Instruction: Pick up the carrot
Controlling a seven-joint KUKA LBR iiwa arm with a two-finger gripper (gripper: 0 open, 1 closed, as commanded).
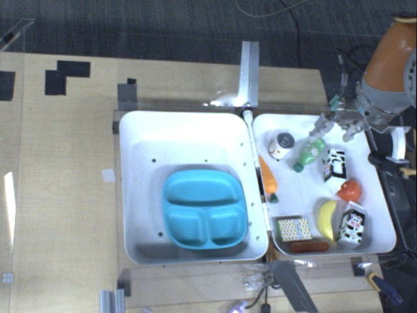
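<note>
Nearest the lens, along right bin's [391, 237] front wall: dark red sausage-shaped piece [309, 246], small yellow patterned box [294, 228] just behind it, yellow banana [326, 219], black-and-white cow-print carton [352, 227] at front right. Gripper [334, 123] at the bin's back right corner, two fingers [321, 125] spread apart, nothing between them, above the bin floor, just right of green plastic bottle [307, 155]. Second cow-print carton [334, 163] below gripper, red-orange round fruit [350, 190] further forward. White round can [282, 144] left of the bottle. Orange carrot with green tip [268, 177] lies along the bin's left wall, by the divider, well apart from gripper. Left bin [140, 175] holds blue three-compartment plastic tray [205, 207]. Grey arm with orange band [389, 57] enters from right.
</note>
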